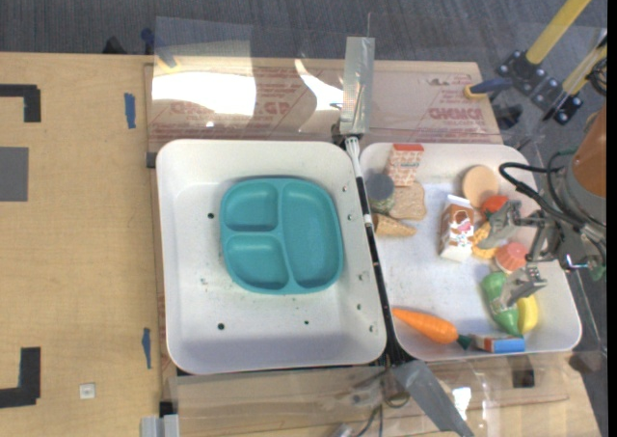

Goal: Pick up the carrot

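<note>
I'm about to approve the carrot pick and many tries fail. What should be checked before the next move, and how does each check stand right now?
1. Carrot in view, lying in the right bin near its front edge: ok.
2. Nothing lying on the carrot: ok.
3. Room around it: the bin's front wall is close beside it: not ok for a wide approach.
4. Gripper over the carrot: not ok; it sits among the toys at the bin's right side.
5. Finger opening: cannot tell.
6. Teal tray in the left bin, away from the path: ok.
</note>
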Controlling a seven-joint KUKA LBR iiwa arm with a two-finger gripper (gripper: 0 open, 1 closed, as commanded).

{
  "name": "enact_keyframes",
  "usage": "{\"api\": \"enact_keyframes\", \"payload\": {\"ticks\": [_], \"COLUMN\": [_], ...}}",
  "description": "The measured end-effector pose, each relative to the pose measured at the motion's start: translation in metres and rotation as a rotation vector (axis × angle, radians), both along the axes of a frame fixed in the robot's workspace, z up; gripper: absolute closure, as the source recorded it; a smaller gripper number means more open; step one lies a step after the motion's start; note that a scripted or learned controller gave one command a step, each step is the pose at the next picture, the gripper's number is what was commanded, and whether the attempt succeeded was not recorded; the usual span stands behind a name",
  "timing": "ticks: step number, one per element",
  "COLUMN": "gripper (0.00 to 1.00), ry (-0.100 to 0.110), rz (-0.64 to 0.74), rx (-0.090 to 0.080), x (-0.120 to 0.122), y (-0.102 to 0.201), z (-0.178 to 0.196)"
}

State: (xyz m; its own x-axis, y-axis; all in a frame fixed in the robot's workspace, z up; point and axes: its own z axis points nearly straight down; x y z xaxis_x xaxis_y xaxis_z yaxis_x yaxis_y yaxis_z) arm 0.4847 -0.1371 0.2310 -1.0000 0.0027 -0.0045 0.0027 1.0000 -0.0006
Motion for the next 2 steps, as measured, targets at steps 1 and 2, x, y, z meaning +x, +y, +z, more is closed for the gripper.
{"api": "enact_keyframes", "payload": {"ticks": [1, 2], "gripper": [0.0, 0.0], "ry": [0.01, -0.004], "rz": [-0.046, -0.165], "rx": [0.003, 0.001], "x": [-0.007, 0.009], "y": [0.023, 0.039], "z": [-0.109, -0.14]}}
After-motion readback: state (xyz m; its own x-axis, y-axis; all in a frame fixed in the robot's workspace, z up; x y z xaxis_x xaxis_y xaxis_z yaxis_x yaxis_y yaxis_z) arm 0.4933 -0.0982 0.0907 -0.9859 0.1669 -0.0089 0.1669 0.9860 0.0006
